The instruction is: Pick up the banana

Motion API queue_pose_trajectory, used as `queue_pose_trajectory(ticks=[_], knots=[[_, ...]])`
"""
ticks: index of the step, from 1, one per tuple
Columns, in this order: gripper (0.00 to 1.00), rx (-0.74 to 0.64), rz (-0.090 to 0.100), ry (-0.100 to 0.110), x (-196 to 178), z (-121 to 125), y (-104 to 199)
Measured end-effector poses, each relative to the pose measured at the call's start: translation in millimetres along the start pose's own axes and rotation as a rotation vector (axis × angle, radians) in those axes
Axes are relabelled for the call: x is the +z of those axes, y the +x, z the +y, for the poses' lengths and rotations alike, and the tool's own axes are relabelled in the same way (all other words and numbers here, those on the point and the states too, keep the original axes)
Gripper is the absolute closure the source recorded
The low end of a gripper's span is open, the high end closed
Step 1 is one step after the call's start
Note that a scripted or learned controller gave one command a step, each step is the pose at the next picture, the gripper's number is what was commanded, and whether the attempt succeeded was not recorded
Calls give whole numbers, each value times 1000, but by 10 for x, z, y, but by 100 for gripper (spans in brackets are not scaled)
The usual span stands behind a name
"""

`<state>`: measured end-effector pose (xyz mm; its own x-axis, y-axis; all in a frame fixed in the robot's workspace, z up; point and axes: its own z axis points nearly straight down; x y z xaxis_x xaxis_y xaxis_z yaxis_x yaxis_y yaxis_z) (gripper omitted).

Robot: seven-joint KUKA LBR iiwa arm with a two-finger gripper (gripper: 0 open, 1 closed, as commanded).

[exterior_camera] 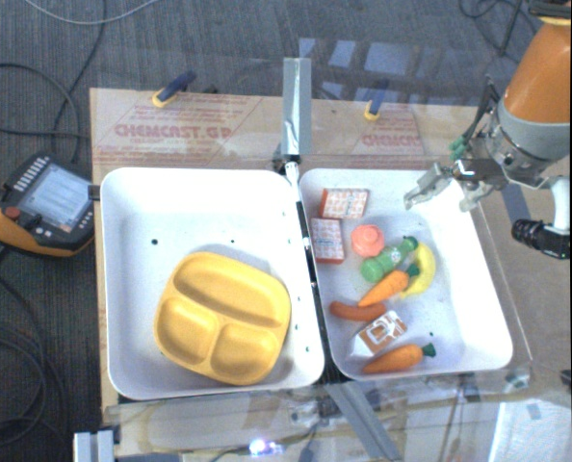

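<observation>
The yellow banana [423, 269] lies in the right bin [486, 296], near its middle right, partly under a green vegetable [390, 258] and touching an orange carrot [384, 288]. My gripper [450, 189] hangs over the bin's far right corner, up and to the right of the banana and well apart from it. Its two fingers are spread open with nothing between them. The orange-banded arm reaches in from the right edge.
The right bin also holds two red-and-white boxes [344, 203], a pink round piece [367, 240], a sausage [355, 310], a small carton [382, 331] and a second carrot [396, 358]. A yellow divided tray [222, 316] sits in the left bin [132, 219].
</observation>
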<state>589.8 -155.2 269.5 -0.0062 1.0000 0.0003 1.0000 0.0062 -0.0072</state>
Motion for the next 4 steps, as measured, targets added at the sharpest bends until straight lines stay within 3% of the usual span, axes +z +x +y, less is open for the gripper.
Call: queue_pose_trajectory(ticks=[1, 2, 3, 4], knots=[[0, 80, -1, -2, 1303, 102, -104], [0, 52, 2, -7, 1770, -57, -452], [100, 49, 1, -2, 1717, -55, -449], [100, 225, 1, -2, 1550, -855, -159]])
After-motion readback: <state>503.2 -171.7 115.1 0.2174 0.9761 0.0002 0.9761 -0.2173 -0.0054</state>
